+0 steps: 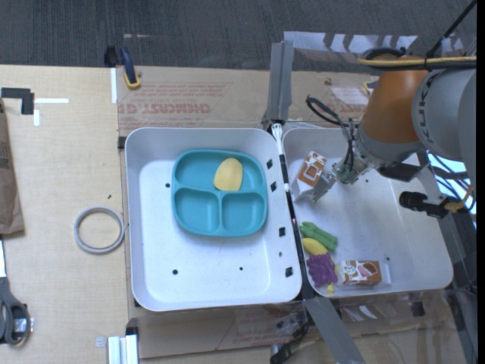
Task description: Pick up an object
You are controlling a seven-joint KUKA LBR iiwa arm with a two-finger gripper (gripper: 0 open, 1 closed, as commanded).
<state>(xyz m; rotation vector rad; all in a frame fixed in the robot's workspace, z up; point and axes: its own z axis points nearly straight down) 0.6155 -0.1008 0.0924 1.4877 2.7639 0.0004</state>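
My claw (pixel 324 185) hangs low in the right bin (pixel 409 268), near its left wall, and from this angle I cannot tell whether it is released or clenched. Just beside it, toward the bin's back left corner, lies a small orange-and-white packet (pixel 311 168) (it has printing, but too small for me to read); whether I am touching it I cannot say.

Nearer the front of the same bin lie a green and yellow toy vegetable (pixel 318 238), a purple bunch of grapes (pixel 321 268) and a small orange-brown carton (pixel 361 272), its label also unreadable.

The left bin (pixel 151 271) holds a teal divided plate (pixel 220 193) with a yellow piece of food (pixel 228 174) in its back compartment.

Behind the bins lies flat brown cardboard (pixel 189 98) with red mirrored lettering I cannot make out. A roll of tape (pixel 99 229) sits on the bench left of the bins.
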